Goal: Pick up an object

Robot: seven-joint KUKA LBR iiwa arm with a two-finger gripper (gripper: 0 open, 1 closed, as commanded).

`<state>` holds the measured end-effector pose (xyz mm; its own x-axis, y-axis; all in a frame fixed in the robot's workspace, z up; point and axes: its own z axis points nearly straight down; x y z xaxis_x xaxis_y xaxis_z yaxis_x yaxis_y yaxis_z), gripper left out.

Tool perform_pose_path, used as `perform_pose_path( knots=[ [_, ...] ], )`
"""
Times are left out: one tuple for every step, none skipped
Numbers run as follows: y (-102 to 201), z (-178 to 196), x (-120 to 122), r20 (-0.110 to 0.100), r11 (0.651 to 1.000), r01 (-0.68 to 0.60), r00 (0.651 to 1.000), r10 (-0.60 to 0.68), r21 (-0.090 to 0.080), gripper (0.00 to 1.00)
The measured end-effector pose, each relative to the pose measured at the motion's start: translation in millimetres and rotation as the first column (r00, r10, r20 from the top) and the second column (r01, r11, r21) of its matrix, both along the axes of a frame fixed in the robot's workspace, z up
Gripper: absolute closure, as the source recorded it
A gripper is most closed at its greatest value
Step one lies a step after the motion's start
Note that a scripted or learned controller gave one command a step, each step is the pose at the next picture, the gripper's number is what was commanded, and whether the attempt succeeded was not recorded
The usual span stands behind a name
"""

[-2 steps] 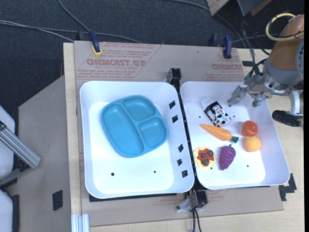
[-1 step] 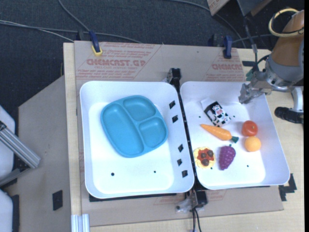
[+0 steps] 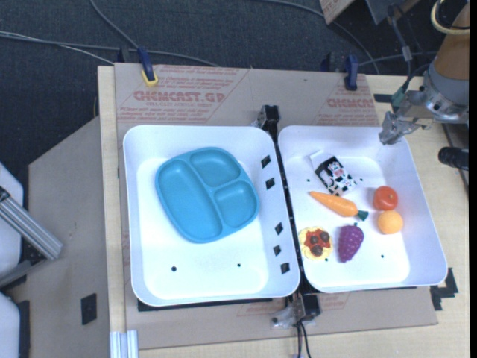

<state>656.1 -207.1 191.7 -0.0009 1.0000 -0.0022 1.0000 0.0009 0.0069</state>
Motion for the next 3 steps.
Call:
perform_pose_path(
  knots=[
    [-4.9,65.5,2.2,0.003,1.000,0.000,1.000,0.000,-0.001,1.00],
    [-5.2,95.6,3.2,-0.001,1.000,0.000,1.000,0.000,0.000,1.00],
    [46.6,98.2,-0.8,-0.008,1.000,-0.005,1.000,0.005,0.005,1.00]
  ],
)
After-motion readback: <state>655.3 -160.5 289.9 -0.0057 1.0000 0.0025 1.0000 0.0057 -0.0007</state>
